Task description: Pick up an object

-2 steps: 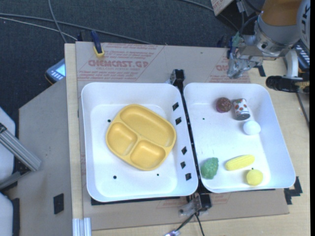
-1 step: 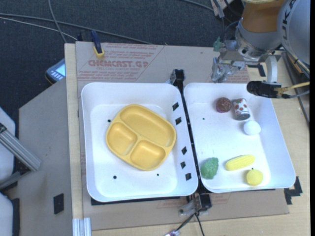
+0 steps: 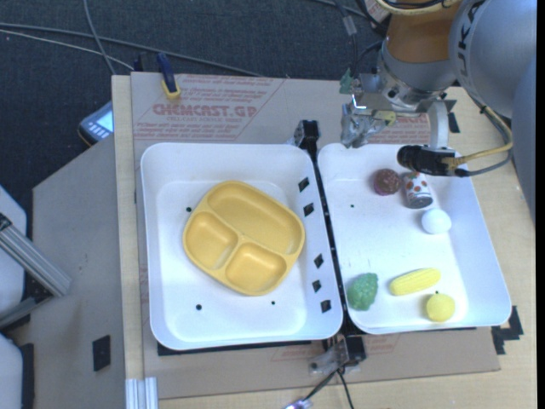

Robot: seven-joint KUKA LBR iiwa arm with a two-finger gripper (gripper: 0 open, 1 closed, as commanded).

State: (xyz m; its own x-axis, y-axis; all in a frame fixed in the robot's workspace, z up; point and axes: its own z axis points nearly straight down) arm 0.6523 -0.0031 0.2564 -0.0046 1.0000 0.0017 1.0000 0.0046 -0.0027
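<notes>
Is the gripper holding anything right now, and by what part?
Nothing is held. The gripper hangs over the right bin's back edge, nothing between its fingers.

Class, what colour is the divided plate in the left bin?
Yellow. The divided plate shows best in the camera view, lying in the left bin.

A yellow divided tray [image 3: 243, 237] is seen lying in the left bin [image 3: 162, 254]. In the right bin [image 3: 477, 254], a brown ball [image 3: 386, 181], a small can [image 3: 416, 192], a white ball [image 3: 436, 221], broccoli [image 3: 363, 290], corn [image 3: 414, 281] and a lemon [image 3: 439, 307] are scattered. The gripper [image 3: 356, 135] is held above that bin's far left corner.
</notes>
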